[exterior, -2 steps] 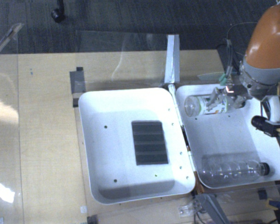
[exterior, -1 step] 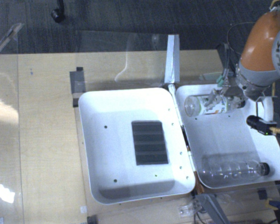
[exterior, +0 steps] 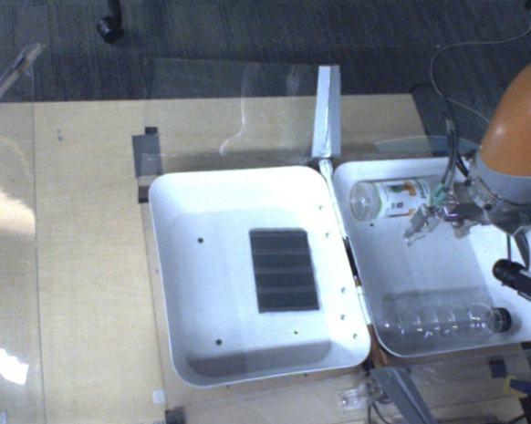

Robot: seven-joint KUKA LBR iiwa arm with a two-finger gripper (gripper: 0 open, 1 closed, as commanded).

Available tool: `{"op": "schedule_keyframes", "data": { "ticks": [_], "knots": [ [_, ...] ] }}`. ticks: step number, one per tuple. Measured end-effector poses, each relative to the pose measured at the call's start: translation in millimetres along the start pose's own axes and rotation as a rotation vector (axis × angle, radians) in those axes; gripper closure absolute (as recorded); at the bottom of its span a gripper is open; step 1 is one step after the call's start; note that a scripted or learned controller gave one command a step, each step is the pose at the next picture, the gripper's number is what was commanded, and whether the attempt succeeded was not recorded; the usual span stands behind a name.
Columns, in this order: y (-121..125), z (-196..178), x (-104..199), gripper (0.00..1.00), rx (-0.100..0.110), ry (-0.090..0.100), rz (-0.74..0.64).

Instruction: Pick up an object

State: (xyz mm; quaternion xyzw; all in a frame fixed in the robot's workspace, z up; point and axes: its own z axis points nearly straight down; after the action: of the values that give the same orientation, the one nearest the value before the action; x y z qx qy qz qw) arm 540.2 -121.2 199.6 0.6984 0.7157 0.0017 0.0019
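Dark carpet runs along the top of the frame, and below it a pale wooden bench (exterior: pixel 69 268) carries two white bins side by side. At centre, the left bin (exterior: pixel 194 349) has a dark ribbed pad (exterior: pixel 284 269) lying flat on its floor. On the right side of the frame, the right bin (exterior: pixel 384 270) holds two things: a jar (exterior: pixel 388 199) with a printed label, lying on its side along the bin's upper edge, and a clear bottle (exterior: pixel 439 321) with a dark cap, lying along the lower edge.

Reaching in from the right, the arm (exterior: pixel 516 141) has its claw (exterior: pixel 426 217) in the upper part of the right bin, tips pointing left. The claw looks spread, with nothing between its tips, though the tips are small and thin in this view.

Nothing has been lifted yet, so the pick itself is wholly left to do. By position, the jar seems the likely target: it lies just up and left of the claw tips, very near, perhaps touching. The bottle lies well apart, lower down in the same bin.
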Motion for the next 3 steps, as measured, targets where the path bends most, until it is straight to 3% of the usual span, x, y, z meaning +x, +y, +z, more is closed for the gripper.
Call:
{"op": "schedule_keyframes", "data": {
  "ticks": [1, 2, 3],
  "knots": [
    [68.7, 34.5, 21.2, 0.0, 0.002, 0.0, -0.003],
    [98.9, 65.4, 10.8, 0.0, 0.004, 0.002, -0.115],
    [70.9, -35.4, -42.3, 0.0, -0.004, -0.002, 0.04]
  ]
}}
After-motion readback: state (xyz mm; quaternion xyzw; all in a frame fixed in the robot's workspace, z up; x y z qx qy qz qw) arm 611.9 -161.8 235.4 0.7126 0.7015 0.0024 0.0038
